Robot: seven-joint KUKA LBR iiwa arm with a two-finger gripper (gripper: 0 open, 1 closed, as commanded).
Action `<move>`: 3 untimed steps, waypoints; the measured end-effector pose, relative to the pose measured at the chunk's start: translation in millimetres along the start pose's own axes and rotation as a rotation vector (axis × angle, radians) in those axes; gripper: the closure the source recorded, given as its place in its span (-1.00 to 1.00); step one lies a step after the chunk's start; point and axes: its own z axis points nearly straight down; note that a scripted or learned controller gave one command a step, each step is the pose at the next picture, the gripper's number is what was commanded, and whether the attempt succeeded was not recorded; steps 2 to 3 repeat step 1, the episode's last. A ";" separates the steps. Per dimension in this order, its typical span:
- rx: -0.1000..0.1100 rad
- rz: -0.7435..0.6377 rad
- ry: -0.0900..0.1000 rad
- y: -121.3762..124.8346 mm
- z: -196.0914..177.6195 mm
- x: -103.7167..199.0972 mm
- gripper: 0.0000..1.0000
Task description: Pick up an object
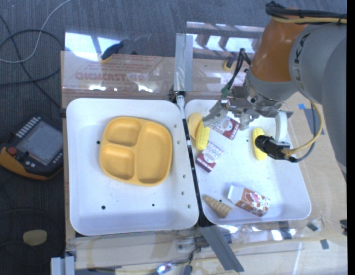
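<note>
Dark grey carpet floor point(28, 211)

a robotics lab: teach pendant point(29, 149) and loose cables point(28, 36) on grey carpet beside the bench.

Two white bins point(74, 171) — one yellow plate point(135, 150), two red packets point(209, 156).

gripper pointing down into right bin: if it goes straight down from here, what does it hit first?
Likely the red-and-white packet just below the gripper in the right bin; the corn cob lies beside it. Depth is unclear.
</note>
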 end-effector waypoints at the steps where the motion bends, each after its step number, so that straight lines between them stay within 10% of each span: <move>1: 0.000 -0.135 -0.003 2.6 -11.8 19.2 1.00; 3: 0.000 -0.135 -0.003 2.6 -11.8 19.2 1.00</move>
